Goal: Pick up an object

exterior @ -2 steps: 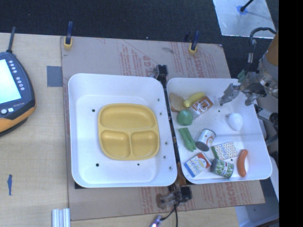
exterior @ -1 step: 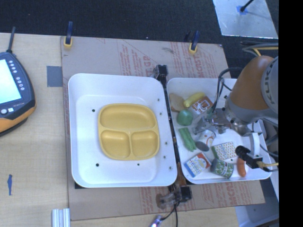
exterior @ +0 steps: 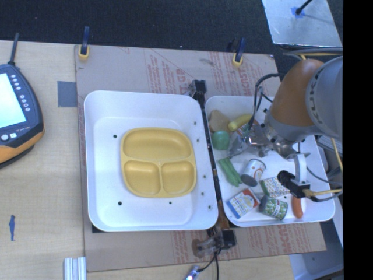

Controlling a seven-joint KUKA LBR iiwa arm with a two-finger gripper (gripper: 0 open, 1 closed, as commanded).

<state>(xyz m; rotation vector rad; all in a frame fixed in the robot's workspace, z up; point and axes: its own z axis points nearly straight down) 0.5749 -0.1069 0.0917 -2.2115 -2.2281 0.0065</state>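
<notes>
The right bin holds a heap of small objects. Among them are a green ball, a yellow banana-like piece, a tan lump, a green cucumber-like stick and a small white can. A milk carton, a green tin and an orange carrot lie along the front. My gripper is low in this bin, just right of the green ball and below the yellow piece. The arm's grey body hides much of it.
The left bin holds a yellow divided plate. An orange and grey hand-held pendant lies at the bench's left edge. Clamps pin the cardboard at the back. Cables run along the right bin's right side.
</notes>
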